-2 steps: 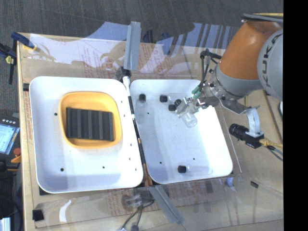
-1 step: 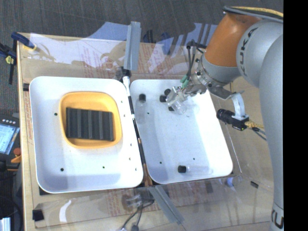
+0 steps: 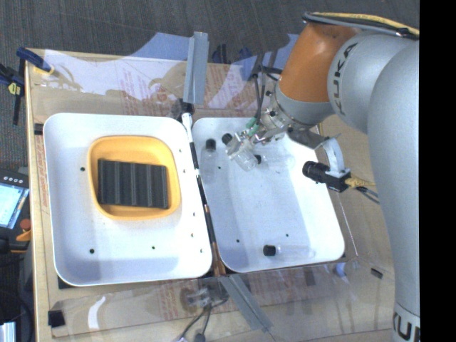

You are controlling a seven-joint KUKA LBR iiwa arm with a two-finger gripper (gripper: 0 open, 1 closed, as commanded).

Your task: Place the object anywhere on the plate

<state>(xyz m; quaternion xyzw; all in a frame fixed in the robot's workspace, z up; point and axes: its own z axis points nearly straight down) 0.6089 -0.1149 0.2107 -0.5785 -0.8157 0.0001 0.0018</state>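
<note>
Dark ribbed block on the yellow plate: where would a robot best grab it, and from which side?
Probably from straight above, closing across the dark ribbed block on its two long edges, which is its narrower span. It lies flat in the yellow plate, and the plate's rim seems to rise close around it, so coming in sideways looks blocked.

A robotics lab — KUKA arm (image 3: 370, 84) over a bench (image 3: 128, 305) bearing two white bins (image 3: 64, 248)
</note>
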